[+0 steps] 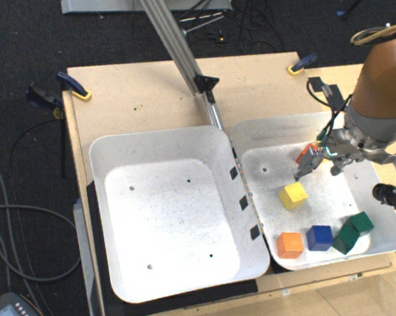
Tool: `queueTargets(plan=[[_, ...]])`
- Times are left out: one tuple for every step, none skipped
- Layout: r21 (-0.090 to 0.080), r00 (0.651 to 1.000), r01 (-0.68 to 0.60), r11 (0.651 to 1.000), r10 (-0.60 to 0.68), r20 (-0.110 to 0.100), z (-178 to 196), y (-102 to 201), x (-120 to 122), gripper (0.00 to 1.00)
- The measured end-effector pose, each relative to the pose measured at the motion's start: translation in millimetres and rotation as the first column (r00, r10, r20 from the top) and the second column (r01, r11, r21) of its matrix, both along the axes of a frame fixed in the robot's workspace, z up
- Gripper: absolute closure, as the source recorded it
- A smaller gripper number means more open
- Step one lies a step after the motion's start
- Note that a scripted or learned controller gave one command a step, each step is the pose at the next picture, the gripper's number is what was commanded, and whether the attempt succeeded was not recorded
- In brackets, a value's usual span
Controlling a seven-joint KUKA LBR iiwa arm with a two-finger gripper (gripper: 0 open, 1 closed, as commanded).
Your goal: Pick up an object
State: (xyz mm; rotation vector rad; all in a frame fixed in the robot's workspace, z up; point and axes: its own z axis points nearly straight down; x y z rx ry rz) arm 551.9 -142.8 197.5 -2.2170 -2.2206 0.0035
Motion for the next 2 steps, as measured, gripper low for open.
queueTargets(plan=[[-0.001,1.000,0.002,1.000,-0.002,0.004,1.8,-0.2,0.9,0.00],[-0.001,1.000,0.003,1.000,-0.003,-0.001,-42.3,-3.0,-3.1,0.00]])
